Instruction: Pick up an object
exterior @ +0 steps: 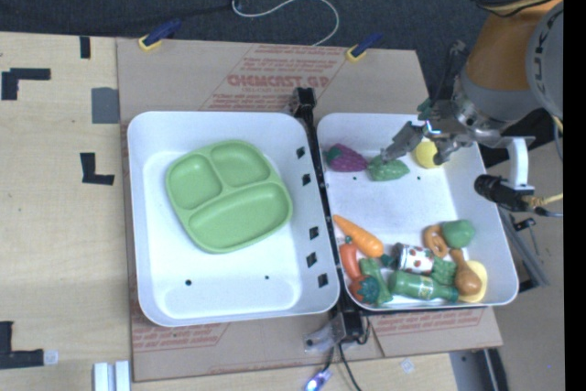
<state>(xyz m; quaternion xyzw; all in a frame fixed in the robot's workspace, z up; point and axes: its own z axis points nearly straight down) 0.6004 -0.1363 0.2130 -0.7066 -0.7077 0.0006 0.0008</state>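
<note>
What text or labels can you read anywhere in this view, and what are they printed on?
Red print on the cardboard sheet under the white bins: upside down and blurred, not readable.
Letters on the arm's orange band: cut off at the edge, unreadable.
Label on the small can: too small to read.

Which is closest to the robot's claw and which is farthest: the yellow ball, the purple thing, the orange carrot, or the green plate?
Counting from the gripper:
1. Yellow ball, right beside it in the right bin.
2. Purple thing, near the divider.
3. Orange carrot, lower in the same bin.
4. Green plate, over in the left bin.
</note>
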